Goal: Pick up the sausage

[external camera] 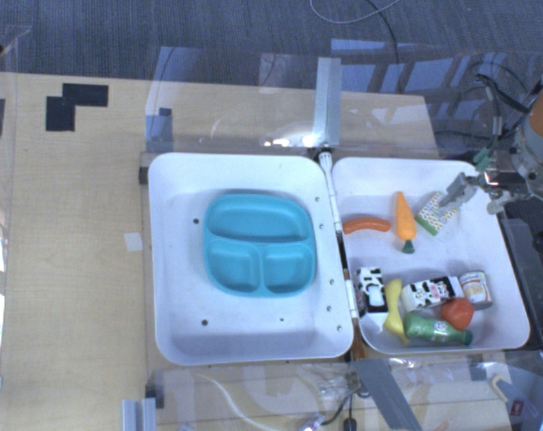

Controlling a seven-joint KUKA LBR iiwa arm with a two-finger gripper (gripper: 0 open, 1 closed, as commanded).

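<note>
Sausage (366,225): lies flat on the floor of the right bin (513,281), near that bin's left wall, its long axis roughly across the view; it is reddish-orange and slightly curved.
Nearest neighbour: the toy carrot (404,219) stands just beside the sausage's right end, pointing up-and-down in the view, so an approach from the right has little room.
Gripper (457,189): hangs over the upper right part of the right bin, just above a small green-and-white packet (432,214); whether it is spread or closed cannot be told from this view, and nothing can be seen held in it.
Arm: enters from the right edge, which explains why the gripper sits on the far side of the carrot from the sausage.
Clutter: a cow-patterned carton (370,290), a banana (394,308), a second carton (431,293), a small can (475,287), a tomato (458,312) and a green bottle (437,331) crowd the lower part of the right bin, well apart from the sausage.
Left bin (177,330): holds a blue divided plate (258,256) at its middle.
Task stage (judgement): the pick is not yet made; the gripper must travel left past the carrot and descend across the sausage's short axis.
Risk (judgement): a finger may nudge the carrot or scrape the bin wall.
</note>
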